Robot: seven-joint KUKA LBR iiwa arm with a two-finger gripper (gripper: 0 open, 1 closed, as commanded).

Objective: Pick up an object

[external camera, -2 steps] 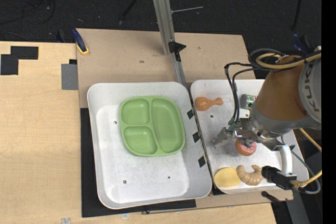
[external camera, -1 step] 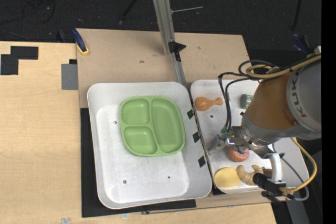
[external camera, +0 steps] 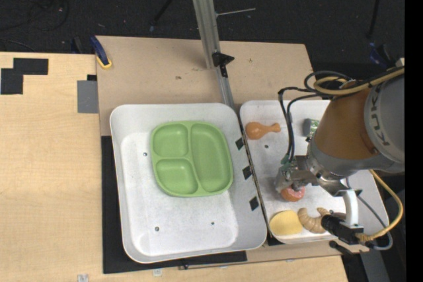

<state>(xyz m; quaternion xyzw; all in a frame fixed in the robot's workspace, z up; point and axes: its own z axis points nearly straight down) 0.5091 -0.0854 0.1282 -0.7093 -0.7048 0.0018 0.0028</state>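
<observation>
My claw (external camera: pixel 291 183) is down in the right bin (external camera: pixel 268 162), sitting right over a small red-orange object (external camera: pixel 291 193) that pokes out just below the tip. Can't tell from here whether I've closed on it or not, the wrist blocks the view, so no grasp confirmed. Target looks like a small rounded plastic toy piece: my guess is light, stiff, smooth, so likely to squirt out if pinched off-centre. Best bet is to grip across its widest middle, straight down. Other candidates: orange drumstick-shaped toy (external camera: pixel 260 131) up and to the left of the claw, easy to grab by the narrow neck; yellow rounded piece (external camera: pixel 286 224) below the claw, touching a tan croissant-like thing (external camera: pixel 314 220). Green divided plate (external camera: pixel 192 158) is well off to the left in the other bin (external camera: pixel 132 208).
</observation>
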